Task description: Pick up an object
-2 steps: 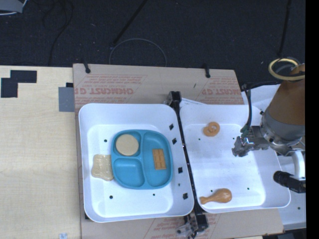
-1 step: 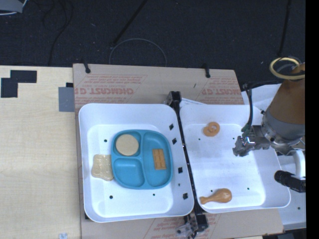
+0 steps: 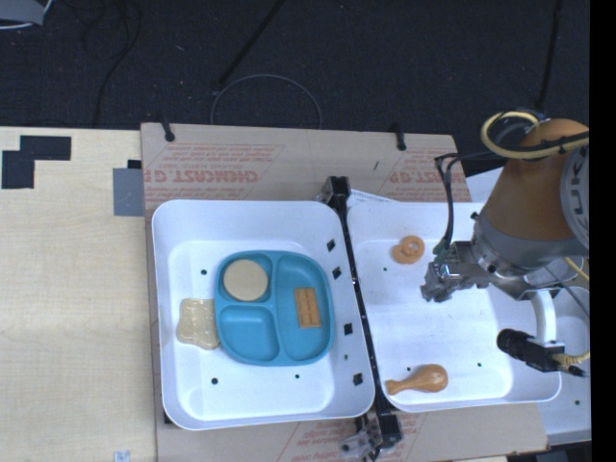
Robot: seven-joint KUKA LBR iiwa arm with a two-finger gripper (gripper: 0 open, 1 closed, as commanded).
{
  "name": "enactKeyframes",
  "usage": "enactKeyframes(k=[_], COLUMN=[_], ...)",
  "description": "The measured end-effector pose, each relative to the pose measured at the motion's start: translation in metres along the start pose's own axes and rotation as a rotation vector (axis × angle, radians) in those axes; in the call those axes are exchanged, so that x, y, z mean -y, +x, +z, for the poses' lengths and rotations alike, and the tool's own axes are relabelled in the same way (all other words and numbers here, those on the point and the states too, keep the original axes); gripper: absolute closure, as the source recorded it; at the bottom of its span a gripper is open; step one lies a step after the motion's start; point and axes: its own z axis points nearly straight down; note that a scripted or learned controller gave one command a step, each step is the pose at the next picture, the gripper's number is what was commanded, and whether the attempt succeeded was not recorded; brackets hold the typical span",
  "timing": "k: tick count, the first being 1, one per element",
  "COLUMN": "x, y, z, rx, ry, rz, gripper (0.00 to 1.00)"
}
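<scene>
We're hovering the gripper over the right bin, jaw state unreadable from here, nearest target the small orange piece just beside it, and a slightly offset descent likely nudges it away.

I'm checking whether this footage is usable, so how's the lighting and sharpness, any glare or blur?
Camera view: lighting is even and soft, with faint shadows inside the white bins; the blue tray and the drumstick-shaped toy read fairly sharp; the gripper is small and slightly soft, its fingers hard to resolve; no strong glare.
</scene>
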Motion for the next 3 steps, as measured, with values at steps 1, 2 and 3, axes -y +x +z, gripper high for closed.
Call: enactKeyframes(k=[1,2,3], x=[-0.002,-0.007,-0.012], y=[0.048,0.100,0.148], z=[0.005,0.010,-0.009], rx=[0.000,0.000,0.001], ry=[0.001,0.001,-0.001], rz=[0.000,-0.001,-0.001], gripper=[1.00,1.00,1.00])
